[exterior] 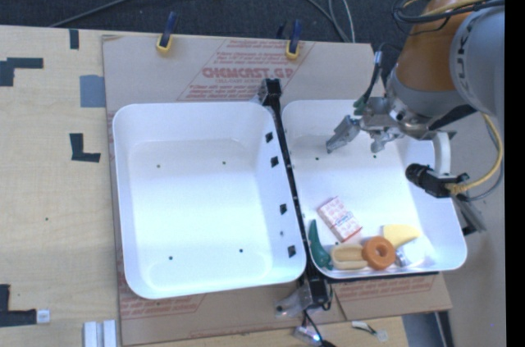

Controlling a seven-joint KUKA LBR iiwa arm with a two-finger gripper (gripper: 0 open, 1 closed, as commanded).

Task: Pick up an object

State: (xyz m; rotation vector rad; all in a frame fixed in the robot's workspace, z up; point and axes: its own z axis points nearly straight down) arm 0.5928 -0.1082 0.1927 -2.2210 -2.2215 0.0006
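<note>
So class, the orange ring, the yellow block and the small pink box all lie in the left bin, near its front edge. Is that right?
Not quite. The camera view shows the orange ring, yellow block and small pink box in the right bin, near its front edge, not the left bin.

Desk (49, 173): light wood surface with dark tape marks. A printed cardboard sheet (238, 70) lies flat on it, held at its far edge by two clamps (166, 38). Two white bins (197, 198) sit side by side on the cardboard, touching.
</note>
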